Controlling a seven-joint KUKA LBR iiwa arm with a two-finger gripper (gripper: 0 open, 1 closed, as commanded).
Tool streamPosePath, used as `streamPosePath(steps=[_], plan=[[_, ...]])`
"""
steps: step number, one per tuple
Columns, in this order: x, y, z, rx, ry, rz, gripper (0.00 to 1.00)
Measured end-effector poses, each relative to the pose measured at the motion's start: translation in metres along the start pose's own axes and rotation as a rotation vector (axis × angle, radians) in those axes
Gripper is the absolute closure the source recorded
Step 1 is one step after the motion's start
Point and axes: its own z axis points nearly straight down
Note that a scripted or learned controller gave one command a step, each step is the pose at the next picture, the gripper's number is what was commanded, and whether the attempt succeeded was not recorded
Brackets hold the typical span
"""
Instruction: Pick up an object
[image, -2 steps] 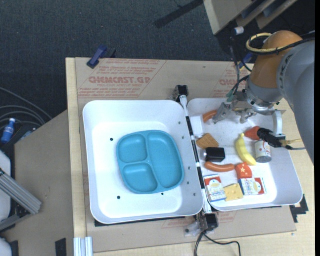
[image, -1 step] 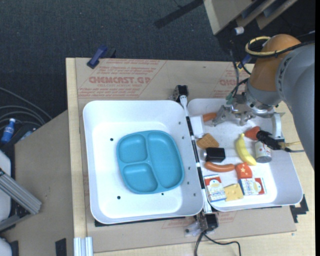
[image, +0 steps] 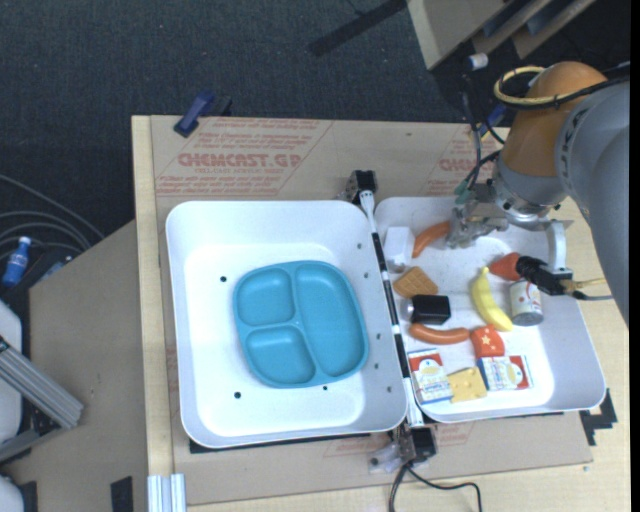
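Two shallow white plastic bins sit side by side on a pale wood-board bench (image: 260, 150) with red printed lettering. Left bin (image: 200, 240): glossy, rounded corners, holds one smooth blue tray (image: 298, 324) with three molded compartments.

Right bin (image: 575, 340): cluttered with small toy-food pieces. An orange carrot-like wedge (image: 432, 237) lies near the far wall; just beside it, a small white block (image: 398, 243). Nearer the middle: a tan cracker-shaped slab (image: 415, 282), a matte black box (image: 431, 308), a red-orange sausage (image: 439, 335), a curved yellow banana (image: 488, 300), a small metallic can (image: 526, 303). Along the near edge: flat printed cartons (image: 430, 378) and a yellow cheese wedge (image: 466, 384).

Grey arm with orange band enters from the right. Claw (image: 470, 228) is low in the right bin's far end, just beside the carrot-like wedge. Whether its tips are apart or together cannot be told.
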Motion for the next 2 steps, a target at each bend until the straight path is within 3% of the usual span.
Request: streamPosePath(steps=[1,2], plan=[[0.000,0.000,0.000,0.001,0.000,0.000,0.00],[0.016,-0.002,0.011,0.008,-0.002,0.001,0.00]])
